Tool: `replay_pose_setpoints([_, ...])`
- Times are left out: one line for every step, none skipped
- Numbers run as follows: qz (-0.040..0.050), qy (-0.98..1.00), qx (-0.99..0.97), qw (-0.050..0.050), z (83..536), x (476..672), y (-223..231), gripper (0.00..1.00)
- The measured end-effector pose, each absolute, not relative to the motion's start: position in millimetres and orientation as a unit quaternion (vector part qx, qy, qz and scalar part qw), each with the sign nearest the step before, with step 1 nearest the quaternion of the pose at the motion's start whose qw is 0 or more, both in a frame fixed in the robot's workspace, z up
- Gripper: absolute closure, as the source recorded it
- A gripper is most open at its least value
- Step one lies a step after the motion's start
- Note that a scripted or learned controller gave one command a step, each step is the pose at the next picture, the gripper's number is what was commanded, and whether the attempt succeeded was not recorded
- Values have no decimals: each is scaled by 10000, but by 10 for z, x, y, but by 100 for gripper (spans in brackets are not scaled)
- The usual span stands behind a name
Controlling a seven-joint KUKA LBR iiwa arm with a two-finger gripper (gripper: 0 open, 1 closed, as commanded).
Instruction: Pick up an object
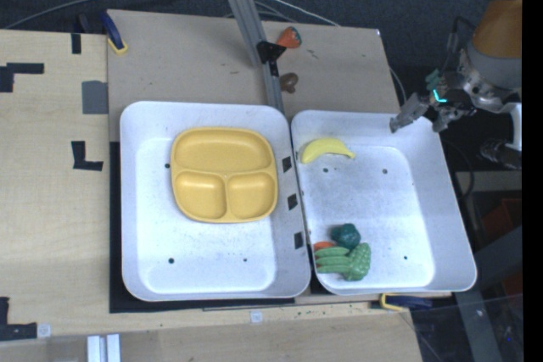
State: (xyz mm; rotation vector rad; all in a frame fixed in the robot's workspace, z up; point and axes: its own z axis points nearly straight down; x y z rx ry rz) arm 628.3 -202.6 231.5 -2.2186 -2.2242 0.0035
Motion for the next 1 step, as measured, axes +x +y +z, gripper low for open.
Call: replay_pose_setpoints([20, -7080, -7062, 13, 1874, 6315, -2030, 0])
